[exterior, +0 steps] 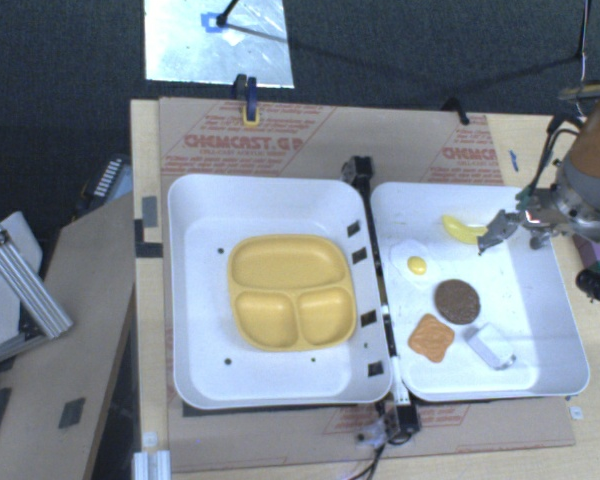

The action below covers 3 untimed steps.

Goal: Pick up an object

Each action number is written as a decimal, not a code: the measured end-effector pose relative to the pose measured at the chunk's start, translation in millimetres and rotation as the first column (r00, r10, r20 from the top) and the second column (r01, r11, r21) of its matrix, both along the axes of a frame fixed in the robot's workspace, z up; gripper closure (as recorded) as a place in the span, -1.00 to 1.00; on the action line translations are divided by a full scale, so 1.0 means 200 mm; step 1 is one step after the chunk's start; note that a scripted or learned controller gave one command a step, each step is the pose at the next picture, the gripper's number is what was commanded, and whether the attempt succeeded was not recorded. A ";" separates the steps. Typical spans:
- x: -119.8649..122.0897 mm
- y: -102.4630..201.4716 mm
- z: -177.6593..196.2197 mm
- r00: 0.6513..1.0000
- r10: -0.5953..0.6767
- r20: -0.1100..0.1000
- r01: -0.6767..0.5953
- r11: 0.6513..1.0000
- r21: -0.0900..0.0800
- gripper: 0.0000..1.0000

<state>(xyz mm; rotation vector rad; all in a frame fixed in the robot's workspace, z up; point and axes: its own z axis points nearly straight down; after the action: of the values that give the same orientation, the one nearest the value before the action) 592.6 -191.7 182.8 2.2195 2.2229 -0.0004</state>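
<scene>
Banana looked like the likely target: small yellow toy, lying in the upper part of the right bin, just left of the jaws. Nothing sat between the fingers. Whether they were spread or closed could not be told at this resolution, since only a dark finger shape angling down and left from the wrist was legible.

Other candidates in the right bin:
- fried egg, below-left of the banana, near the centre divider
- brown round patty, below the egg
- orange waffle-like piece, touching or just beside the patty's lower-left edge
- small pale block, toward the bin's lower right

Left bin held a yellow three-compartment tray, nothing in its compartments.

Step, as I read it: approach phase, grasp not yet made. Arm hung over the right bin's upper-right corner with the jaws near the banana's right end; height above the bin floor unclear.

Next move would call for centring over the banana, aligning the fingers across its short axis, descending to the floor, then closing. Curved, low profile, so an off-centre pinch could squirt it out sideways.
</scene>
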 end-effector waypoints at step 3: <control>0.04 0.00 -0.40 1.000 0.000 0.005 0.000 1.000 -0.002 1.00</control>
<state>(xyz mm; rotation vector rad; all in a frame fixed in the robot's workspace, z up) 599.7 -192.2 103.7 2.2162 2.2196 0.0030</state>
